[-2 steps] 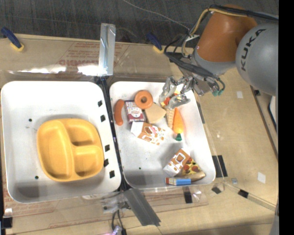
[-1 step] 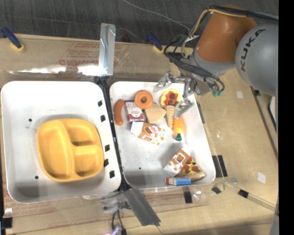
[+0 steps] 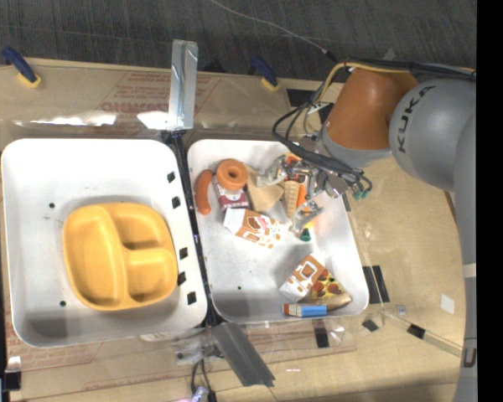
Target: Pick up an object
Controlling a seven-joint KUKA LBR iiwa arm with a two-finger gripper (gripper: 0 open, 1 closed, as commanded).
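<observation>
While the arm leans over the right bin (image 3: pixel 352 249), its gripper (image 3: pixel 306 193) is low in the toy pile at the far side; I cannot tell its state. Next, it must close on one toy, like the orange carrot (image 3: pixel 294 193), and lift.

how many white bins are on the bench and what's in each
2. The left bin holds a yellow divided tray. The right bin holds a clutter of small items, including an orange ring-shaped piece, with the claw low over them; some may be hidden.
</observation>
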